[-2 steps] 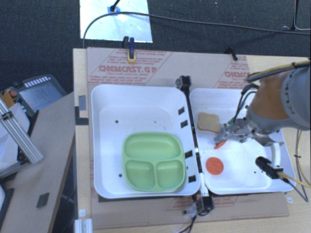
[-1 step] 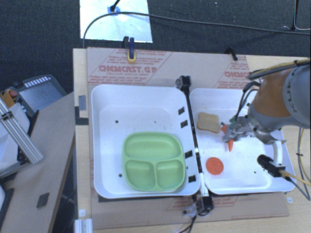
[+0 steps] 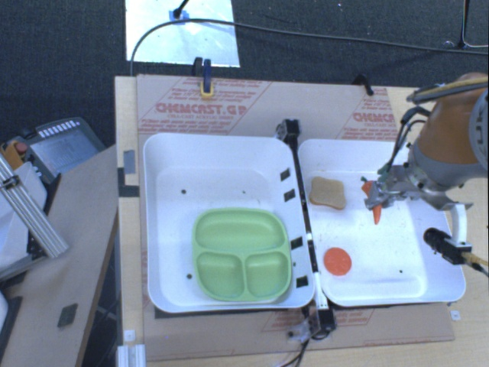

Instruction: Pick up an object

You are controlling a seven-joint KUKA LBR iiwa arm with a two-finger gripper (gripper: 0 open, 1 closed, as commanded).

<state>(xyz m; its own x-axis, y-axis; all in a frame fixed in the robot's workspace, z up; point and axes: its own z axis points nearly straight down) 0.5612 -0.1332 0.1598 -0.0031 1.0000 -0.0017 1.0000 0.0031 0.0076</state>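
hanging from the claw [image 3: 376, 197] over the right bin [image 3: 439, 289], a small orange carrot [image 3: 377, 214] sits pinched between its fingers

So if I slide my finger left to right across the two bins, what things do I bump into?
Green plate → slice of bread → round orange piece → carrot → gripper.

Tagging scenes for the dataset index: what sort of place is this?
Likely a robotics lab grasping cell, not a kitchen. Two white bins sit on a cardboard-lined bench, clamped in place; the arm reaches over toy food: a slice of bread, an orange disc, and a green divided plate.
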